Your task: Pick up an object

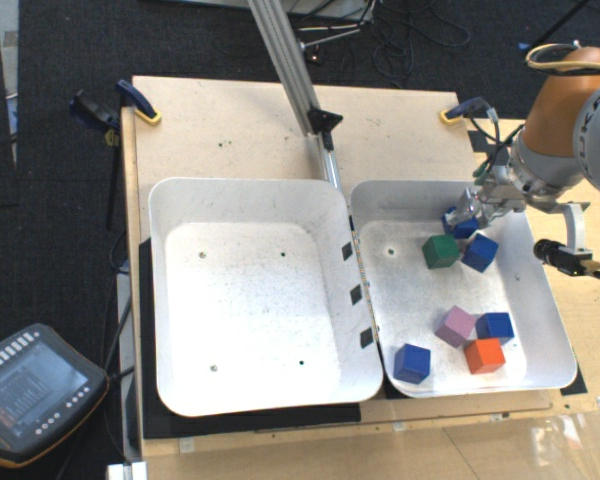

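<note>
My gripper (466, 214) reaches down into the back of the right bin (545, 313) from the right. A small blue piece (463, 229) shows right at its tip, but whether it is gripped is hidden. Just in front of the tip lie a green cube (441, 251) and a blue cube (480, 253), side by side. Nearer the bin's front sit a pink cube (457, 325), another blue cube (495, 326) and an orange cube (485, 355) in a tight group. A lone blue cube (412, 362) rests at the front left corner.
The left bin (180, 218) adjoins the right one along a shared middle wall. A slanted metal pole (290, 63) rises behind the bins. Clamps (140, 103) hold the board's back corners. A teach pendant (30, 393) lies at the lower left.
</note>
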Available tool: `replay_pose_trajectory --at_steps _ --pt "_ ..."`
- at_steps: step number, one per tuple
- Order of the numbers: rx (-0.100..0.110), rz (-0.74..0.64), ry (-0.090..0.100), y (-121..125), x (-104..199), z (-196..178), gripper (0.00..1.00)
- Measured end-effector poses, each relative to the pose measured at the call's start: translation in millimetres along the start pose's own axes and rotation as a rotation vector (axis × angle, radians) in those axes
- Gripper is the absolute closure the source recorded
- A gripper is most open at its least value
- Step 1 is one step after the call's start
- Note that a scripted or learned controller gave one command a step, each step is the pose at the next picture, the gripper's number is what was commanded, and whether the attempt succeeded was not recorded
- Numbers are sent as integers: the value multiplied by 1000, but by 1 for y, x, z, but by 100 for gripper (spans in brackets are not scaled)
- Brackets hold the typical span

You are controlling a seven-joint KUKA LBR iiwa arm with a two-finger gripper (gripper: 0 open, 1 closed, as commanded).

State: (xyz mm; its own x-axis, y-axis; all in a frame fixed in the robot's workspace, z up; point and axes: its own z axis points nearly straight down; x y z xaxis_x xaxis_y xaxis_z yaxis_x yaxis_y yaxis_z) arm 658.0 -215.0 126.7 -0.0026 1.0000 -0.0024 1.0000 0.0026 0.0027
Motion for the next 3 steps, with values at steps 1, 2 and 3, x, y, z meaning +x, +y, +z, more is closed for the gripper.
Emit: replay_pose_trajectory --at_steps 1,2,3 --pt "-3 2 0 3 -6 -45 100" --pt "-4 0 0 5 -5 -89 100" --pt "-3 -1 0 8 -2 -132 100"
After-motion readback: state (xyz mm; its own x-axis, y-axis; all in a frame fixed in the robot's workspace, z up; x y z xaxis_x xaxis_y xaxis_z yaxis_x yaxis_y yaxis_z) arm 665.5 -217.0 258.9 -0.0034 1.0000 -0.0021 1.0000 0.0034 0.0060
